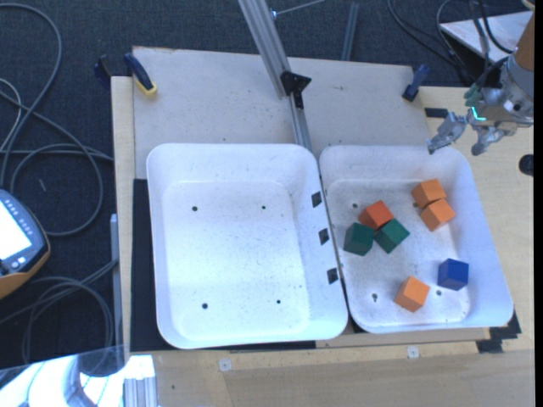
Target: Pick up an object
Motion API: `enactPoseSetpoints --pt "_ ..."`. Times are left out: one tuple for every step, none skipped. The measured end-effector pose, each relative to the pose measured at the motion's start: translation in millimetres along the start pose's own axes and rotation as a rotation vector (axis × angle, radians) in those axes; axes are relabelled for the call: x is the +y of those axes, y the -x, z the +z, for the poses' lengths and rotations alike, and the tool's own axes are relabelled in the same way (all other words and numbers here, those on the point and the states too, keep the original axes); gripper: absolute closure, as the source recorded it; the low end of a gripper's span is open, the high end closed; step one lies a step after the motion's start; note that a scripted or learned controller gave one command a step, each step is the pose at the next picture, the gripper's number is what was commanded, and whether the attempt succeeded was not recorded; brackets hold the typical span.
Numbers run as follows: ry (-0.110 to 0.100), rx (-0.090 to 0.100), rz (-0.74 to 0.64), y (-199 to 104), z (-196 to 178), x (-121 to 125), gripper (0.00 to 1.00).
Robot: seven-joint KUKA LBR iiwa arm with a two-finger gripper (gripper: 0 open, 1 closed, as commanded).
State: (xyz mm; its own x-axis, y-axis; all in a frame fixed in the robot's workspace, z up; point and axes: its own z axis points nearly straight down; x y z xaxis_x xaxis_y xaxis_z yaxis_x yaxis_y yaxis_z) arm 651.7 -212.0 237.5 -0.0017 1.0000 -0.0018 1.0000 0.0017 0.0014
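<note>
The gripper (465,136) is seen upper right, fingers apart, nothing held, above the right bin (484,227) rim. 7 blocks lie in that bin. The blue block (453,274), lower right, stands apart & is best approached vertically, w/ jaws centred.

Bench: pale wooden bench top (212,91), speckled.
Left side: shallow white plastic bin (161,253).
Right side: second shallow white bin (492,270), touching the first.
Far corners: yellow-and-blue clamp (140,75), blue clamp (415,82).
</note>
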Motion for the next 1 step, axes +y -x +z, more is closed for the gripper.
enactPoseSetpoints --pt "0.000 0.000 0.000 0.0 0.0 0.0 0.00"
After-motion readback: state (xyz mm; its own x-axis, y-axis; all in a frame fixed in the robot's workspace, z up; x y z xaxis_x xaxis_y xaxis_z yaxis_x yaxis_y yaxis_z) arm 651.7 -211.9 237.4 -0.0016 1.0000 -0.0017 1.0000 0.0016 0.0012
